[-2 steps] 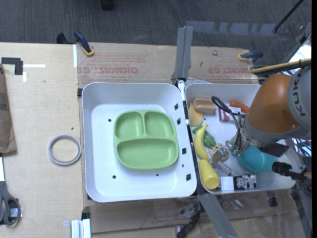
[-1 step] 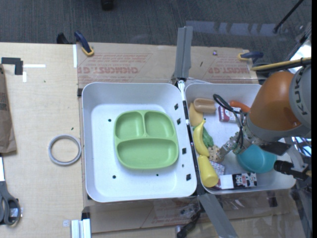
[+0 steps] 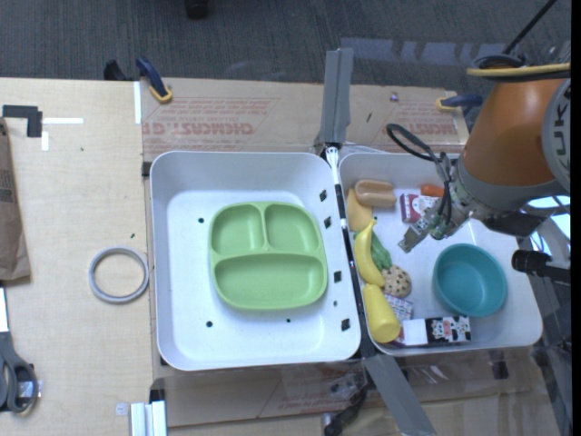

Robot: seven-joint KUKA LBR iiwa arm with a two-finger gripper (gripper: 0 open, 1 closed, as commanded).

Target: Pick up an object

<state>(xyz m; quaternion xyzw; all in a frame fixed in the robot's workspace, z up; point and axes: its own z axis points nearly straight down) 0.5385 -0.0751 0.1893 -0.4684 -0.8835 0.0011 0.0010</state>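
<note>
A: Over the right bin (image 3: pixel 531 330), claw (image 3: pixel 416 240) hangs low, arm coming in from the right.

B: Holding anything?

A: Nope, nothing between the fingers that I can see. Tips look close together, nearly pressed, but it's small and dark, so can't tell for sure.

B: Nearest target?

A: Banana (image 3: pixel 366 254). Sits just left of the claw, against the bin's left wall. Long axis runs top to bottom of the view, slight curve. Cookie (image 3: pixel 396 284) is just below-left of the tip, touching the banana's lower end.

B: Other options?

A: Teal bowl (image 3: pixel 469 281) lower right of the claw, near. Yellow bottle (image 3: pixel 379 315) further down. Red-white packet (image 3: pixel 416 208) just above.

B: Left bin (image 3: pixel 172 271)?

A: Green divided plate (image 3: pixel 268 256), well apart from the claw. Skip.

B: So?

A: My guess: short shift left, fingers closing across the banana's width.
</note>
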